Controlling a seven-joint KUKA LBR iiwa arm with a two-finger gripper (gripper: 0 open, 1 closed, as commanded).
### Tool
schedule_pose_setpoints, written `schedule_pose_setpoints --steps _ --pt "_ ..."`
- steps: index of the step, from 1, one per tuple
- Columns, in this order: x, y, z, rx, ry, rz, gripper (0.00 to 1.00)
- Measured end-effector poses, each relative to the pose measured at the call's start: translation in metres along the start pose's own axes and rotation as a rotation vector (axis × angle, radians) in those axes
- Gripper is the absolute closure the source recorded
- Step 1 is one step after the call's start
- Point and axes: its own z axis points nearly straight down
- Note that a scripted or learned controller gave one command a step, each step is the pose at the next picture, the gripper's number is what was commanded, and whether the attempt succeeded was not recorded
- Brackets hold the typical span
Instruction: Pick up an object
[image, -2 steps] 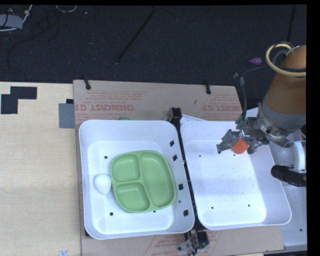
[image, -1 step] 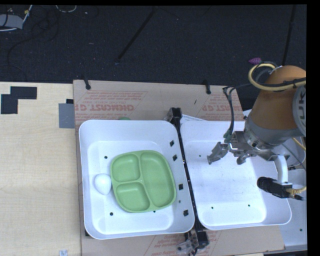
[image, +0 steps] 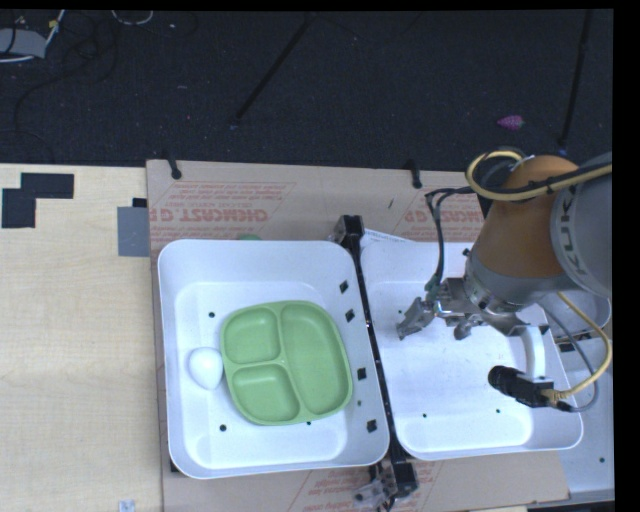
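A green three-compartment plate (image: 285, 362) lies flat in the left bin (image: 200, 270). A small white egg-shaped object (image: 206, 367) rests against the plate's left edge. My gripper (image: 437, 325) hangs over the upper left part of the right bin (image: 470, 430), just right of the divider between the bins. Its two fingers are spread apart, and only bare white bin floor shows between them.
The black divider rail (image: 362, 340) runs between the two bins. The bins sit on a cardboard sheet (image: 260, 205) on the pale wooden bench (image: 70, 340). The arm's orange band (image: 525, 220) rises above the right bin's far side.
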Motion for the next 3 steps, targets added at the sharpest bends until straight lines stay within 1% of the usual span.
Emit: schedule_pose_setpoints --steps 1,2,3 --pt "-0.005 -0.010 0.054 0.001 0.000 0.000 0.00" --pt "-0.006 -0.009 0.041 -0.001 0.000 0.006 1.00" --pt "0.001 -0.006 -0.018 -0.010 -0.001 -0.001 1.00"
